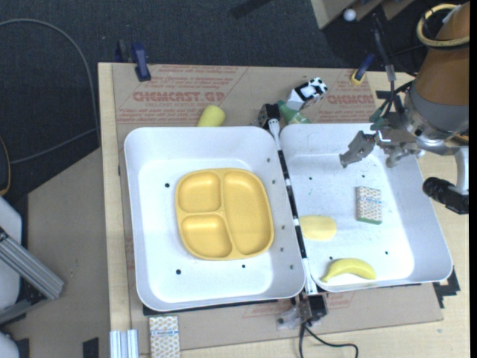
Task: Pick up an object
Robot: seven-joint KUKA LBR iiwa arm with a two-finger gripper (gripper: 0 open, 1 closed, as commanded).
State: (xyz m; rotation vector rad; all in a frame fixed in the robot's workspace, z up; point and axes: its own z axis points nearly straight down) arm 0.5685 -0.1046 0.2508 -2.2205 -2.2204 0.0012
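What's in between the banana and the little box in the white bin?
Nothing. In the camera view, bare white bin floor separates the banana from the little box.

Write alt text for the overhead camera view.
A grey robot arm's pincer hovers over the right bin, which holds a banana, a yellow lump and a small box. The left bin holds a yellow divided plate.
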